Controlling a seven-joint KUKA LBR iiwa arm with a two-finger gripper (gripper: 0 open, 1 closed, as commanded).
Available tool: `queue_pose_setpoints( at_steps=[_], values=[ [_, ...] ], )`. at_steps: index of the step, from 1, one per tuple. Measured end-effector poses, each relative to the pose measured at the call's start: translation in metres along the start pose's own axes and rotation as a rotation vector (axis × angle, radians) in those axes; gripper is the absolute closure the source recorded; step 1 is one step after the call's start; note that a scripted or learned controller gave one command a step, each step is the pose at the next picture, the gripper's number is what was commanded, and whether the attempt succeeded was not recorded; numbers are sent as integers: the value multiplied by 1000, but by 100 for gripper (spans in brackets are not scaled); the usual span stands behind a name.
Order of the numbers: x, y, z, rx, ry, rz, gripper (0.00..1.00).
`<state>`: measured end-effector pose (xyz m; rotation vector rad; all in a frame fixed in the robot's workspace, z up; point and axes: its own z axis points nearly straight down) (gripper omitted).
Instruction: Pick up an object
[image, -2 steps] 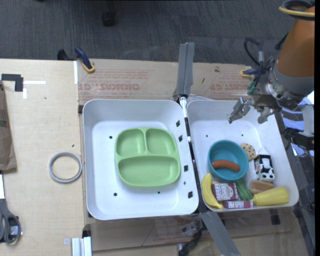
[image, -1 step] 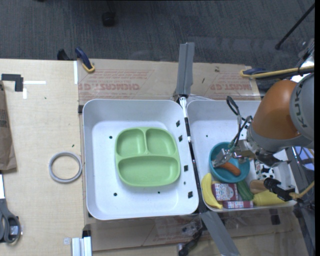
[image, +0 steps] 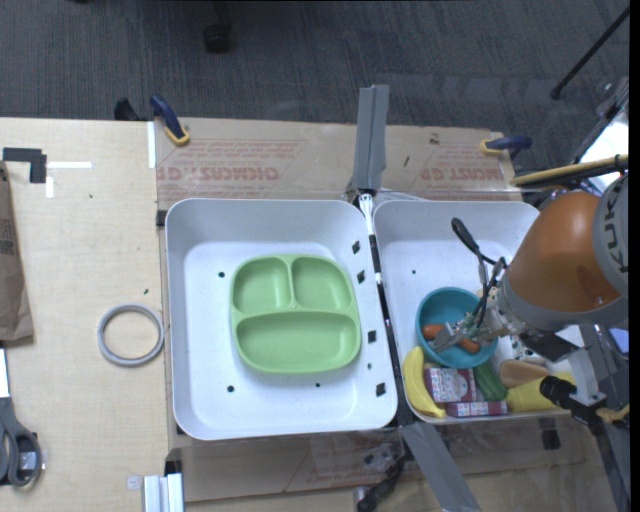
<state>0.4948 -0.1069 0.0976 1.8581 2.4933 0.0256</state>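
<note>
The arm is reaching down into the right bin (image: 440, 225), its tool (image: 466, 330) dipping into the blue bowl (image: 452, 325), so the grasp looks under way. Whether it is wide or narrow I cannot tell. Next it needs a firm close and straight lift. The bowl is sitting near the bin's front, holding small orange pieces (image: 432, 331).

Scissors (image: 18, 455) cut by left edge; brown bag (image: 12, 262) too; hand (image: 470, 330) blurred.

A green divided plate (image: 296, 313) lies in the left white bin (image: 190, 300). On the bench to the left sit a tape ring (image: 130, 334) and what may be scissors (image: 18, 452). Blue-handled clamps (image: 168, 118) grip the cardboard behind.
</note>
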Motion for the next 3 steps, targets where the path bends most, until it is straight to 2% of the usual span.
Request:
queue_pose_setpoints(
  at_steps=[1, 2, 3],
  values=[
    [0, -4, -4, 20, 12, 3, 100],
    [10, -13, -53, 37, 18, -9, 100],
    [18, 41, -144, 38, 16, -6, 100]
  ],
)
